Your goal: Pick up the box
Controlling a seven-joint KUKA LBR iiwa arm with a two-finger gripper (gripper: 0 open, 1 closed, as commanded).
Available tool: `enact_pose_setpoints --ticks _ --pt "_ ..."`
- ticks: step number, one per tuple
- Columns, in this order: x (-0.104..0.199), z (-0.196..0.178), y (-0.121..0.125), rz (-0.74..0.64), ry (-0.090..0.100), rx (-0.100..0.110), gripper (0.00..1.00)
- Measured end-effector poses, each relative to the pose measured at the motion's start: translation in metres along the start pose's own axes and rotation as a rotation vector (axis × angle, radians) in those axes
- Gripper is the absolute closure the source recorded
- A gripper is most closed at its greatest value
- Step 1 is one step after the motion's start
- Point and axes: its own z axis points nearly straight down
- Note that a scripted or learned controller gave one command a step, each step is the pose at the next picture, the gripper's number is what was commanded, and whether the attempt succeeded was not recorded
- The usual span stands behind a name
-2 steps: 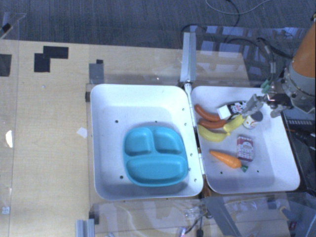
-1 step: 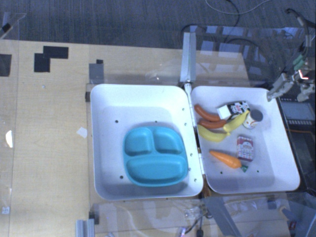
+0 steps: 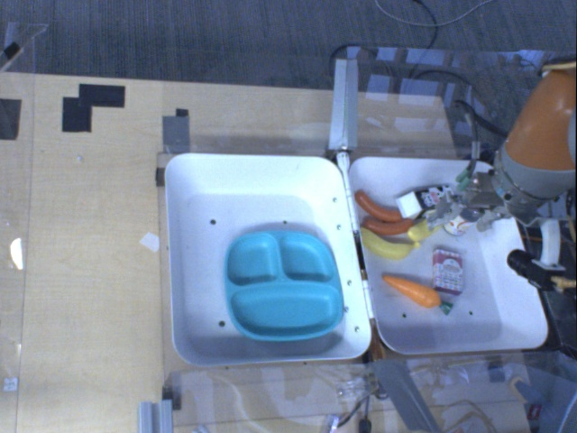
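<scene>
No text can be read anywhere. The small red box (image 3: pixel 448 271) bears print. It is too blurred to make out.

A robotics lab: wooden bench (image 3: pixel 81 242), white bins (image 3: pixel 180 242), loose cable (image 3: pixel 424 12)

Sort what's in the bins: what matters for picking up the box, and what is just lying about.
For the job:
box, flat in the right bin
end effector, above that bin's far side

Lying about:
two sausages
banana
carrot
blue tray in the left bin
</scene>
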Motion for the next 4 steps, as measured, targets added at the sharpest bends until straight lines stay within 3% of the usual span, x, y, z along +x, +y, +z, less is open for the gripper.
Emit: enact_pose_setpoints --ticks 1,2,3,4 --pt "-0.037 0.089 -0.015 0.112 0.000 -0.007 0.00" --pt "0.012 0.089 -0.041 0.014 -0.003 -0.016 0.00" --pt "0.014 0.080 -0.039 0.009 -0.001 -0.017 1.00" --pt "0.075 -0.005 0.028 0.063 -0.001 -0.003 1.00"
